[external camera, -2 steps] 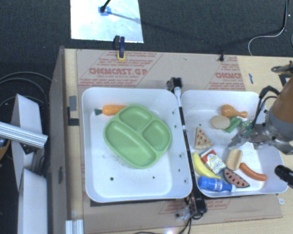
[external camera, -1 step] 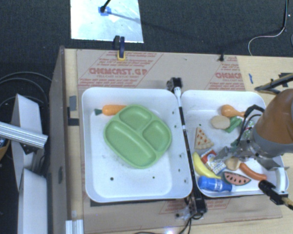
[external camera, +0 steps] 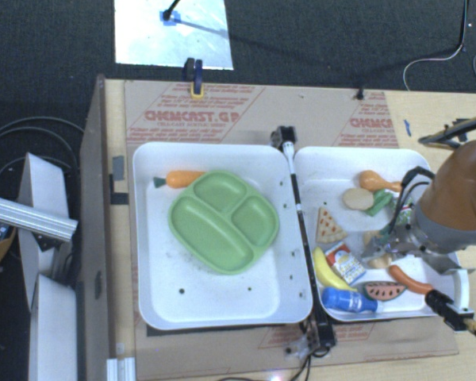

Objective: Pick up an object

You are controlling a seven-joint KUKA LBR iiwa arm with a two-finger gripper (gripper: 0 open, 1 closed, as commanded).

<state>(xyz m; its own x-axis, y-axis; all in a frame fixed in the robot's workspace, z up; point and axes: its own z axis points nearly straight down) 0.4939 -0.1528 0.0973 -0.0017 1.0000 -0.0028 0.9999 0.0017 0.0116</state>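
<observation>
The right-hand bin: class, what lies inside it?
In the right-hand bin: pizza slice, banana, blue bottle, watermelon slice, sausage. The arm covers whatever lies beneath it.

Your gripper [external camera: 378, 250] sat low in the R bin [external camera: 325, 163], amid the toy food: banana [external camera: 325, 268], pizza slice [external camera: 328, 225], hot dog [external camera: 408, 279], watermelon slice [external camera: 381, 290]. L bin [external camera: 155, 292] had a green divided plate [external camera: 224, 221] w/ a carrot [external camera: 180, 179] beside it.

The grey arm [external camera: 448, 228] reaches in from the right edge of the right bin [external camera: 317, 161], its orange band [external camera: 460, 185] above the wrist. The end effector [external camera: 381, 248] hangs low inside that bin, over its near half, pointing leftward.
</observation>
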